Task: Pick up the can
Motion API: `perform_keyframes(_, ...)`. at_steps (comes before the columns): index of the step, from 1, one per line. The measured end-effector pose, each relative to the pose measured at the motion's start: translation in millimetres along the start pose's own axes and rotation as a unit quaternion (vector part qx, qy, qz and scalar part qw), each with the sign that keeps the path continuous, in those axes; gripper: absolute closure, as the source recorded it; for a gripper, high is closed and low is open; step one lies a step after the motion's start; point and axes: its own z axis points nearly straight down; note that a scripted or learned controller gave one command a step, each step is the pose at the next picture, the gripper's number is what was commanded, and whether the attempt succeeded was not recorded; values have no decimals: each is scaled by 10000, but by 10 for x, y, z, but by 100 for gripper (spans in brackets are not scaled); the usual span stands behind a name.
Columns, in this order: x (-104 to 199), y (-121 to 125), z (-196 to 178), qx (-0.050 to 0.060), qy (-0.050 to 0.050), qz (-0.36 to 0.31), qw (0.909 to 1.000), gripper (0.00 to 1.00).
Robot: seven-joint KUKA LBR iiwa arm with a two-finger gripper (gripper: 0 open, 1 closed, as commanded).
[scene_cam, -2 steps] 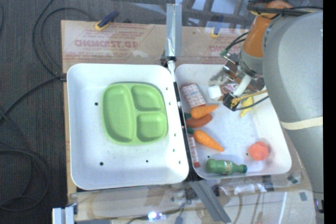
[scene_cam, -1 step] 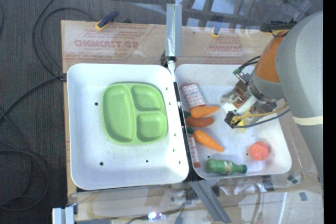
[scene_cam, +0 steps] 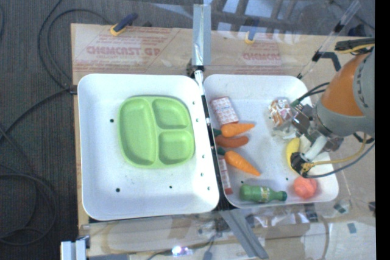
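Camera view: can (scene_cam: 223, 110) lies in right bin (scene_cam: 256, 83), upper left, just above three carrots (scene_cam: 236, 129). My tool (scene_cam: 303, 120) sits by a crumpled wrapper (scene_cam: 280, 111); grip state unclear. One green bottle (scene_cam: 262, 193), one green tray (scene_cam: 156, 131) in left bin (scene_cam: 97, 186). Plywood desk (scene_cam: 91, 52), grey carpet.

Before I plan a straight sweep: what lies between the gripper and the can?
In the camera view, bare white bin floor lies between the gripper and the can; the carrots sit just below that line.
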Motion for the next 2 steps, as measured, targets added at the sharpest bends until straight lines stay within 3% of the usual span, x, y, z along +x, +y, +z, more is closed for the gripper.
perform_keyframes(1, 632, 560, 102, 136, -158, 1086, 9939, 0)
perform_keyframes(2, 765, 330, -180, 10, -166, 1066, 9942, 0)
